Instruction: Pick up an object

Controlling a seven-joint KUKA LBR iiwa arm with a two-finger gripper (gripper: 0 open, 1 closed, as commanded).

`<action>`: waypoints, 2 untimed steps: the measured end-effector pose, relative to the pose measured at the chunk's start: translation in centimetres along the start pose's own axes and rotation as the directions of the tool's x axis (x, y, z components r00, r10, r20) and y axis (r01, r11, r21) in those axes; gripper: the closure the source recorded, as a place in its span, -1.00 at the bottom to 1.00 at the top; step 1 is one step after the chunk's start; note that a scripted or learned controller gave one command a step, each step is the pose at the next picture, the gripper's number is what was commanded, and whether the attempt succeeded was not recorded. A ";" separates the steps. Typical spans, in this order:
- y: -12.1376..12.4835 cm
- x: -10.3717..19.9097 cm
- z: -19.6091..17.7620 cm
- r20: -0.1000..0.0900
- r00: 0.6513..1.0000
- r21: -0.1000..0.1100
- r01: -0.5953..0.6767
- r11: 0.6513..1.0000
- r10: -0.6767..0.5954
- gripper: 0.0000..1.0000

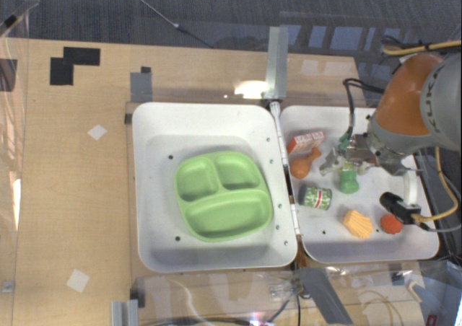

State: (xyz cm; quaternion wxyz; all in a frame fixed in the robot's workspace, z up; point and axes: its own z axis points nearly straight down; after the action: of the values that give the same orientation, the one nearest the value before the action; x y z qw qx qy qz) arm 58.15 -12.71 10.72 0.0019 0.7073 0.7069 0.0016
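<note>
From above, the left bin (144, 173) holds a green divided tray (222, 195), lying flat near its middle. In the right bin (426, 245) the gripper (349, 161) hangs low over a small green object (349, 181), and whether it is released or clenched I cannot tell (the wrist hides that part). Just beside it lie an orange drumstick-shaped toy (303, 164), a red-and-white packet (307, 139) and a green can (315, 197) on its side. Nearer the front edge sit a yellow wedge (357, 223) and a red ball (391, 225).
</note>
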 end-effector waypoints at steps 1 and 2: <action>4.3 -6.5 2.1 0.001 0.996 -0.001 -0.088 0.996 0.088 -1.00; 4.6 -6.4 0.7 0.002 0.997 -0.008 -0.083 0.997 0.083 1.00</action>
State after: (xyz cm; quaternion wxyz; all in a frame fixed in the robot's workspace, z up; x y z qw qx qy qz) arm 62.74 -19.15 10.01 0.0055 0.7359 0.6770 0.0036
